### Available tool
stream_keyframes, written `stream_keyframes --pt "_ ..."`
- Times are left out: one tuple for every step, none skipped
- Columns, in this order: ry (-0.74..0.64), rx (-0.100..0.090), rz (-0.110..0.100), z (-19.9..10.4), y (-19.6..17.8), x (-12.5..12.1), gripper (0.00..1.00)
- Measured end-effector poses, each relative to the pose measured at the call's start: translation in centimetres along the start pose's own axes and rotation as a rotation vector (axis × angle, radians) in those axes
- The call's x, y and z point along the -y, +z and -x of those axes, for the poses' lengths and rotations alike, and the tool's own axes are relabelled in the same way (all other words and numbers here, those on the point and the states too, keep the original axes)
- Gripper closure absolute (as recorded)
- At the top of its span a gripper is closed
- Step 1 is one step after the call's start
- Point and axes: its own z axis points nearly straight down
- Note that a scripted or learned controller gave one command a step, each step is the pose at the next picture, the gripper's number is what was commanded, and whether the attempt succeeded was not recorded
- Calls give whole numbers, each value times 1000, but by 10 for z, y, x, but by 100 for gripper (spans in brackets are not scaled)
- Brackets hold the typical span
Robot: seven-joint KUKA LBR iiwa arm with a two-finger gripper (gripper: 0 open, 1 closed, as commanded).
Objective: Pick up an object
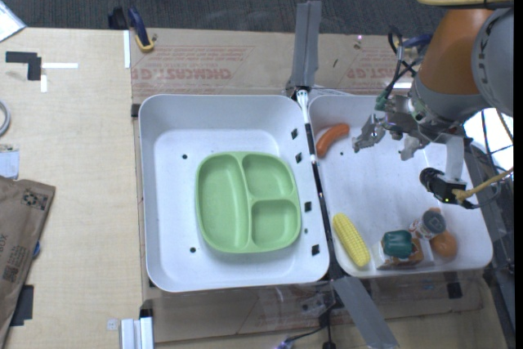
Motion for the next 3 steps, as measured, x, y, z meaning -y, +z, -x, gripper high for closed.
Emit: stream_keyframes --pt "67 -4 -1 40 100 76 0" --pt "43 -2 0 19 100 6 0" --pt "73 -1 2 4 54 -59 0"
